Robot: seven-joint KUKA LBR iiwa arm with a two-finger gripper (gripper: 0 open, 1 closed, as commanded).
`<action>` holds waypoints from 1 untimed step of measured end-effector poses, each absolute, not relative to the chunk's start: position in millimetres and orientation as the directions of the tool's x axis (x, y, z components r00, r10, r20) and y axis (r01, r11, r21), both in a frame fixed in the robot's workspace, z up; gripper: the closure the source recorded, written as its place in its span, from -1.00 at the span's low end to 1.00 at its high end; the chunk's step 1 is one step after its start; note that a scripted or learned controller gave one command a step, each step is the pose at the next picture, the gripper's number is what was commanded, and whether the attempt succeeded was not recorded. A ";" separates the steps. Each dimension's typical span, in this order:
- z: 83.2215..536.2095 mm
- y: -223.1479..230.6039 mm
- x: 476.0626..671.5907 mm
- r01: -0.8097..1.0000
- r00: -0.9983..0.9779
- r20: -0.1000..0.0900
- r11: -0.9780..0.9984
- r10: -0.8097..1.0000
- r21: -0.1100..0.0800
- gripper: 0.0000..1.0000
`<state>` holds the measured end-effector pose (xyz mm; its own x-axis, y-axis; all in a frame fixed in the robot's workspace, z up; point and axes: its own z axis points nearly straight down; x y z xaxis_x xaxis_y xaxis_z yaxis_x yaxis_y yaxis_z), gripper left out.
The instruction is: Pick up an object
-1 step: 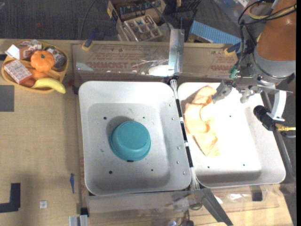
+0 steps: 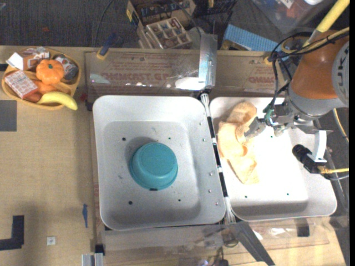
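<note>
hand (image 2: 252, 131) is low in the right bin (image 2: 288, 195), tips at the upper edge of the orange cloth (image 2: 237, 143); can't tell its state. cloth lies crumpled along that bin's left side. teal bowl (image 2: 154, 165) sits upside down in the left bin (image 2: 111, 148).

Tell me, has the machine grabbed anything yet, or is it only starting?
Nothing looks picked up yet. The teal bowl sits untouched in the left bin. In hand: the gripper is down in the right bin, at the edge of the crumpled orange cloth, which lies on the bin floor. Left: gripping and lifting it.
</note>
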<state>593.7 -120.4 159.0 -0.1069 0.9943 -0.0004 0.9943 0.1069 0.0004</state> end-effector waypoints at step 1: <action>148.3 -127.7 583.1 0.999 0.034 0.001 -0.034 0.999 -0.001 -1.00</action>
<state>583.1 -127.7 148.3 0.0344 0.9994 0.0008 0.9994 -0.0344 -0.0015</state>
